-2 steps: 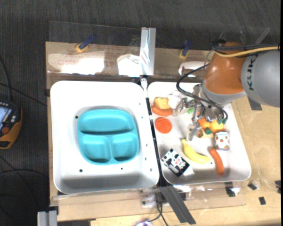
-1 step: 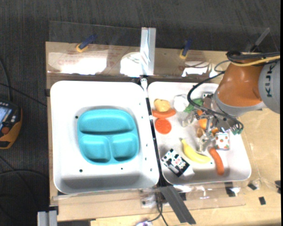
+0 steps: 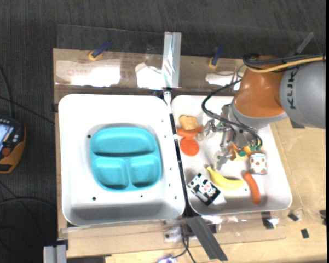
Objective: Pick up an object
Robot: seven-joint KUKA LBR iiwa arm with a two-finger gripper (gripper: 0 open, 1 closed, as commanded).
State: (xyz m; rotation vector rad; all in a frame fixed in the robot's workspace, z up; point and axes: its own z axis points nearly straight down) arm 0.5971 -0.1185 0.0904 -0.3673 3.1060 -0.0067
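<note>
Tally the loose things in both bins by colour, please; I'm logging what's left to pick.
Turquoise: 1, divided tray
Yellow: 1, banana
Orange or red: 2, disc, sausage
Tan: 1, bread piece
Black-and-white: 1, block
White, spotted: 1, cube
Total: 7

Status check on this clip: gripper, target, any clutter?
Gripper low in right bin, nothing seen between fingers. Banana just below it, not lifted. Sausage, dice, orange disc crowd close.
</note>
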